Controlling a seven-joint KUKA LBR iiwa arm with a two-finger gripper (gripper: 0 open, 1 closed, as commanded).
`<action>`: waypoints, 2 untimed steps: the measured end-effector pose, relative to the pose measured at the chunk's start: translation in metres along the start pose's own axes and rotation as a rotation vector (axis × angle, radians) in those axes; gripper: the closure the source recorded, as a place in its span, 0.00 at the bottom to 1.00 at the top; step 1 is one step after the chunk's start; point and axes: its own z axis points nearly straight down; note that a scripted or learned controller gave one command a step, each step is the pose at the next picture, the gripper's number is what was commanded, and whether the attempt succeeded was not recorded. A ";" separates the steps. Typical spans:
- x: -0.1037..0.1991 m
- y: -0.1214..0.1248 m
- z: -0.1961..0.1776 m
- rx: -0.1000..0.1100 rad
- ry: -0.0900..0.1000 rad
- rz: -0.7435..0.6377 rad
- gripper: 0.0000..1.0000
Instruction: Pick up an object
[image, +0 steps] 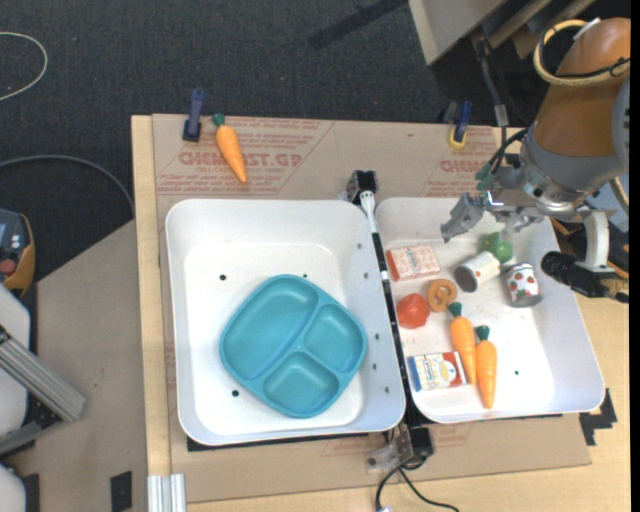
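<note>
Several small items crowd the right bin (560, 395), just near of the tool (478, 212), whose spread I cannot tell. Packed so closely, the green piece (495, 244) and cylinder (479, 271) could be nudged aside or grabbed together.

— How many bins do we count on the desk (300, 150)?

— We count two: the left bin (190, 300) and the right bin (570, 350).

— And plates?

— One, the blue divided plate (292, 345), with three compartments.

— Carrots?

— We see three: one carrot on the cardboard (231, 152) outside the bins, and a pair of carrots (474, 358) lying together in the right bin.

— Small cartons?

— Two: one carton with a blue label (437, 372) and one reddish carton (413, 262).

— What else do we count singly?

— One red piece (412, 311), one round brown piece (441, 293), one white cylinder (479, 271), one green piece (496, 245), one white spotted piece (521, 285). Also two blue clamps, the left clamp (193, 114) and the right clamp (461, 124).
</note>
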 end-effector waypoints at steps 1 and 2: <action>-0.026 -0.045 0.145 0.015 0.000 0.006 0.00; -0.024 -0.039 0.126 -0.004 -0.001 0.002 1.00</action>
